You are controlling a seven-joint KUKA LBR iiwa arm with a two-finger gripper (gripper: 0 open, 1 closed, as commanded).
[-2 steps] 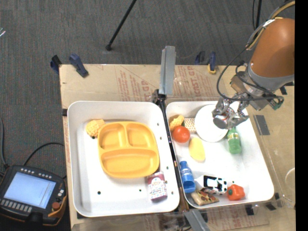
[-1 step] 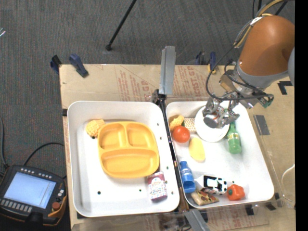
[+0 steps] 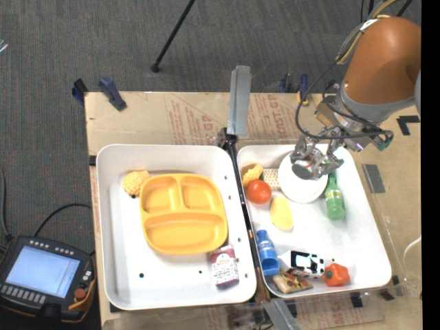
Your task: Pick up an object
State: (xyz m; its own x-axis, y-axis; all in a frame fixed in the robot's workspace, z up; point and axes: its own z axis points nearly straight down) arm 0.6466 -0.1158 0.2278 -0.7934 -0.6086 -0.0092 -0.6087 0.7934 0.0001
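- The pincer (image 3: 315, 162) hangs over a white bowl (image 3: 301, 182) in the right bin (image 3: 377, 249); whether it grips anything, I cannot tell.
- A green bottle (image 3: 335, 198) lies just beside the bowl.

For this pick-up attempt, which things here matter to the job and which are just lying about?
In play:
- hand, hovering over the right bin
- white bowl just beneath it
- green bottle beside the bowl

Lying about:
- tomato
- blue bottle
- orange pepper
- yellow divided plate, corn cob and small pink carton in the left bin
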